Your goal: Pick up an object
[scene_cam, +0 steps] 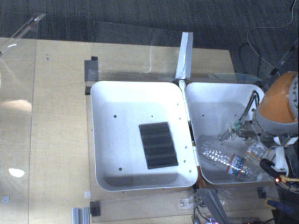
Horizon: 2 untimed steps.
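A clear crumpled plastic bottle with a blue label point(227, 161) lay on its side in the right white bin point(210, 101). The pincer point(239, 132) hung just above it; its grip could not be told. A black ribbed rectangular block point(158, 145) lay in the left white bin point(121, 101).

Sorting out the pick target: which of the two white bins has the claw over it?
The right bin, the one holding the clear plastic bottle. The claw hangs over it; the left bin holds a dark ribbed slab.
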{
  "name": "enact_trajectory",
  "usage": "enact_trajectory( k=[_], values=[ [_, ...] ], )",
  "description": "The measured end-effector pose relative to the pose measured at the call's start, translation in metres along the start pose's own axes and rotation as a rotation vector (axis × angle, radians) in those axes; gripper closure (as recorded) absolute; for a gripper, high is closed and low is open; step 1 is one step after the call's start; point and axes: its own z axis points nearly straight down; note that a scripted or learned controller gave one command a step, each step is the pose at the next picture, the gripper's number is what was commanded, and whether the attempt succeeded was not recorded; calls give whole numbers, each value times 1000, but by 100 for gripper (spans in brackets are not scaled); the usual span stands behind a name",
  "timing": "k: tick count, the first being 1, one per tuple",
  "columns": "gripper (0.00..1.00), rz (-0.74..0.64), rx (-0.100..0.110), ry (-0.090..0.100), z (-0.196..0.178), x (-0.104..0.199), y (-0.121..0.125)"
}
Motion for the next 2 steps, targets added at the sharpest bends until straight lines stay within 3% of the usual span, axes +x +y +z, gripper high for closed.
enact_trajectory(
  k=[1, 2],
  values=[
    [0, -13, 3, 1, 3, -34, 74],
    [0, -71, 8, 4, -5, -17, 4]
  ],
)
